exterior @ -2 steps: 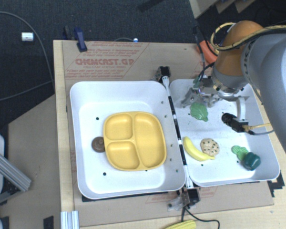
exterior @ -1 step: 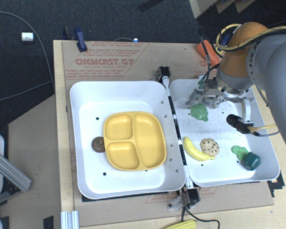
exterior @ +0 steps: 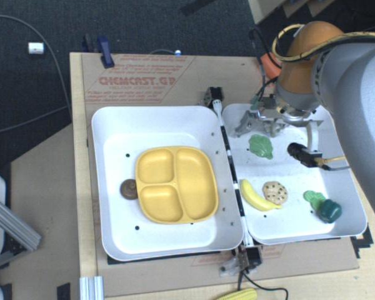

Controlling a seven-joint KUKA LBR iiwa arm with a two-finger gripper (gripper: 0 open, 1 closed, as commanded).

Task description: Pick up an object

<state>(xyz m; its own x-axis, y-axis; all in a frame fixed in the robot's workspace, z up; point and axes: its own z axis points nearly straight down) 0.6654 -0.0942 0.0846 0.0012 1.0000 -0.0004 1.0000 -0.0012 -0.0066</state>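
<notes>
arm: i see the grey arm point(exterior: 356, 86) reaching in from the right, with its orange band point(exterior: 306, 49) above the far end of the right bin.
gripper: the gripper point(exterior: 257, 130) hangs over the far left part of the right bin point(exterior: 356, 220), close to the wall between the two bins.
fingers: the fingers point(exterior: 242, 126) look apart to me, with nothing between them.
green leaf: the green leaf point(exterior: 260, 146) lies flat on the bin floor, just on the near side of the fingertips; i can't tell whether they touch it.
banana: a small banana point(exterior: 255, 197) lies at the near left of the right bin, beside the dividing wall.
cookie: a speckled cookie point(exterior: 275, 193) sits just right of the banana, touching it or nearly so.
green and teal piece: the green and teal piece point(exterior: 324, 207) rests toward the near right of the same bin, well apart from the gripper.
left bin: the left bin point(exterior: 106, 167) holds a yellow plate point(exterior: 175, 184) with three compartments, about in its middle.
brown disc: a brown disc point(exterior: 127, 189) lies on the bin floor against the plate's left edge.
bench: both bins sit on a pale board point(exterior: 81, 105) with red print along its far side.
</notes>
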